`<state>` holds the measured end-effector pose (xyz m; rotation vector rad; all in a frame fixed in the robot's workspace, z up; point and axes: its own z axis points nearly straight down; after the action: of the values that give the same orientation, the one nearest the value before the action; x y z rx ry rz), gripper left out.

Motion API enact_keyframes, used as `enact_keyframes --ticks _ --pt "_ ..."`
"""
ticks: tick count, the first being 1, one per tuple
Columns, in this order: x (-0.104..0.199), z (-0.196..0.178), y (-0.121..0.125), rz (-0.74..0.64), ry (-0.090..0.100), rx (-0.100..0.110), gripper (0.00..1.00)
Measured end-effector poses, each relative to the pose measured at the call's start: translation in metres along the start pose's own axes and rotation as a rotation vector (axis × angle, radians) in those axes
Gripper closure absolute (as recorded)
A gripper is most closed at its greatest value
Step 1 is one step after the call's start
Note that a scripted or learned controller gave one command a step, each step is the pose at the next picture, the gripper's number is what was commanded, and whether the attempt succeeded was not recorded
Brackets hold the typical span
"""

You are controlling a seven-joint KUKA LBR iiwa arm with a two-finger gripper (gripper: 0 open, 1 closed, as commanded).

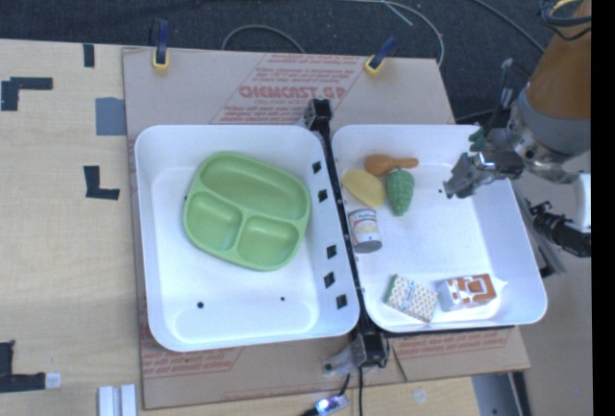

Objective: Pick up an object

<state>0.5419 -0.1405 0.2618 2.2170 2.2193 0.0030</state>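
Note:
The right bin (480, 232) holds an orange carrot-like piece (389, 162), a yellow piece (363, 186), a green bumpy piece (399, 190), a small can (364, 230), a patterned packet (411, 297) and an orange-and-white packet (469, 291). My gripper (464, 176) hangs over the bin's upper right part, to the right of the green piece and apart from it. Nothing shows between its dark fingers.
The left bin (163, 308) holds a green divided plate (247, 209). A black divider with clips (332, 212) runs between the bins. Two clamps (159, 44) pin the cardboard at the back. Cables lie on the dark floor behind.

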Motion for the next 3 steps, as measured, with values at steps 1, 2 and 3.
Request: enact_keyframes --ticks 1,2,3 --pt "0.000 -0.009 0.000 0.000 0.002 0.005 1.00" --pt "0.058 0.003 0.002 -0.005 0.003 0.006 1.00" --pt "0.116 0.017 0.019 -0.006 0.003 0.007 1.00"
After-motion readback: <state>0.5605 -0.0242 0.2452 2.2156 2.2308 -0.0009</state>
